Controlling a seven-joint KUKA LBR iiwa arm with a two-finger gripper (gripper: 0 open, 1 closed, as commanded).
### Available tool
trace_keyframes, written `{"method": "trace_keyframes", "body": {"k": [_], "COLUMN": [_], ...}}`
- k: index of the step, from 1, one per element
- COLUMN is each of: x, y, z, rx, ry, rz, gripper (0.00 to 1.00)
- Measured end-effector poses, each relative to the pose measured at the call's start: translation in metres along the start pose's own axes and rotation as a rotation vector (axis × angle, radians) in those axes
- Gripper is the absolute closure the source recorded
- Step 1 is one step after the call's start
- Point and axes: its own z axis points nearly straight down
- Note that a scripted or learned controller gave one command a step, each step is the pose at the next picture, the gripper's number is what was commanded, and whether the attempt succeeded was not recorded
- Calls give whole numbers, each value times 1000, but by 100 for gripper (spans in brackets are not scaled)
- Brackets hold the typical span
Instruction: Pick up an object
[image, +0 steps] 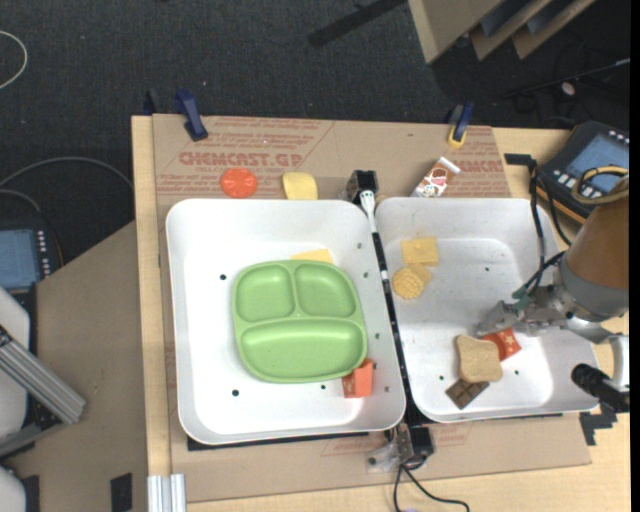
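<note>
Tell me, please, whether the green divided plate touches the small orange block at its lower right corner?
Touching: the camera view shows the orange block pressed against the green plate rim, no white bin floor between them.

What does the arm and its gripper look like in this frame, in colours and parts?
The arm enters from the right as a thick rounded link, brownish-orange above and grey lower down near the wrist. From the wrist a slim grey metal gripper reaches out over the right bin. A black cable runs down beside the arm.
</note>
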Motion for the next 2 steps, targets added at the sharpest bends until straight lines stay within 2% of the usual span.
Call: {"method": "trace_keyframes", "body": {"k": [1,2], "x": [17,16], "y": [-37,-35], "z": [0,-10], "rx": [6,-1], "ry": [7,3], "rz": [-4,-2], "gripper": [0,100]}}
